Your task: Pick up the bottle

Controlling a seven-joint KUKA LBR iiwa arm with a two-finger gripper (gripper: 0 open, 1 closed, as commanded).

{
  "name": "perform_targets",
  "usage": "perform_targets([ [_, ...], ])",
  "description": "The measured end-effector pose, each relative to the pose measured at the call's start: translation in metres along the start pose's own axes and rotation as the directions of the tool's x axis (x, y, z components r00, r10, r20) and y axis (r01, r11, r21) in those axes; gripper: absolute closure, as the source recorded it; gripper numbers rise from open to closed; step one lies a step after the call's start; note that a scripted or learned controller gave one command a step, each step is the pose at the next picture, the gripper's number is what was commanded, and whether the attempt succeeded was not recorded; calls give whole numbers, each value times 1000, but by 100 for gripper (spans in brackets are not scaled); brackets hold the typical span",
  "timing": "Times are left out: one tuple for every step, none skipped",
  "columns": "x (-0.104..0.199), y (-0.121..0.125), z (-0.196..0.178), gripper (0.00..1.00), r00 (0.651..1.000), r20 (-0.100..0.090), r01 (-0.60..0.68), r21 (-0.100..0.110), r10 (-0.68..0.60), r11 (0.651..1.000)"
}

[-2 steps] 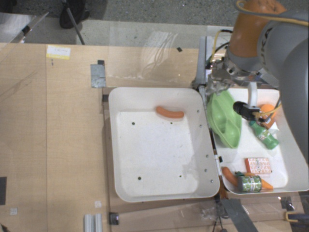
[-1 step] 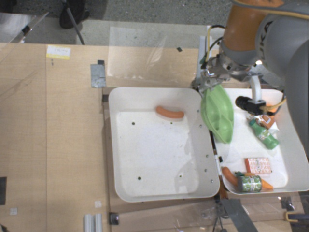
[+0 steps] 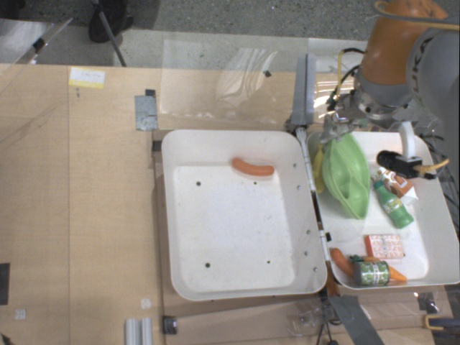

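I am seeing the bottle (image 3: pixel 394 208), small and green with a red-and-white upper end, lying in the right-hand bin (image 3: pixel 433 254) beside a green lettuce (image 3: pixel 345 172). The gripper (image 3: pixel 336 126) is hovering over the bin's far edge, and I cannot tell whether it is clenched or released.

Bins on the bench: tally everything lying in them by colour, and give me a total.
Green: 3 (leafy vegetable, bottle, can)
Orange: 2 (sausage, carrot)
Red: 1 (box)
Yellow: 1 (half-hidden yellow thing)
Total: 7

Bright, even overhead light washes my left bin (image 3: pixel 237 221) near-white; shadows are faint, and fine detail looks slightly soft.
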State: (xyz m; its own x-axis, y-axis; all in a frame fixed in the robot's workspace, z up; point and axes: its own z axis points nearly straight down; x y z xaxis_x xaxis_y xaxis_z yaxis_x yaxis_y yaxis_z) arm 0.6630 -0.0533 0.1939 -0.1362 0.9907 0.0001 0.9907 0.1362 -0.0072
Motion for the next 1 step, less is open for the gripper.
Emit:
perform_targets([
  [49, 8, 4, 100, 996, 1, -89, -5, 89, 996],
])
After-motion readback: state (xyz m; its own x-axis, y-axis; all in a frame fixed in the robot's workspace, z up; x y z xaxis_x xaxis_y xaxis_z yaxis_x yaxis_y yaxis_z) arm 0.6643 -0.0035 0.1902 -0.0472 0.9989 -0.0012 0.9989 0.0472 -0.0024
